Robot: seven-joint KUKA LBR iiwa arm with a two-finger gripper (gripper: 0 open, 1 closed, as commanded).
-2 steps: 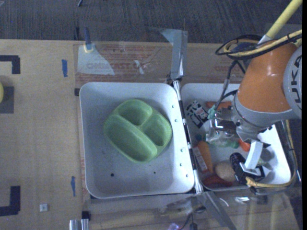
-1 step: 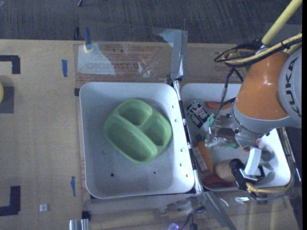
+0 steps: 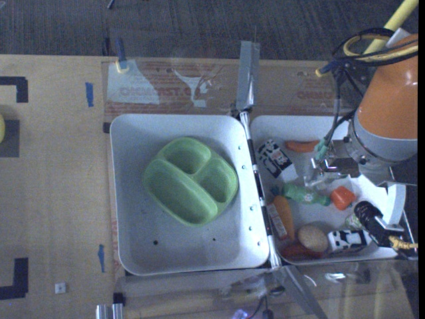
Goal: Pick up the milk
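A small black-and-white cow-patterned milk carton (image 3: 273, 157) lies at the far left of the right bin (image 3: 392, 198), close to the divider. A second black-and-white patterned carton (image 3: 348, 240) lies near the bin's front right. My gripper (image 3: 321, 174) hangs over the middle of the right bin, just above a green bottle (image 3: 304, 195) and to the right of the first carton. Nothing shows between its tips.
The left bin (image 3: 133, 244) holds a green divided plate (image 3: 191, 179). Around the gripper lie a red-orange sausage-shaped piece (image 3: 303, 146), an orange-red block (image 3: 342, 197), a carrot (image 3: 284, 215), a tan potato-like lump (image 3: 312, 236) and a red piece (image 3: 297, 250).
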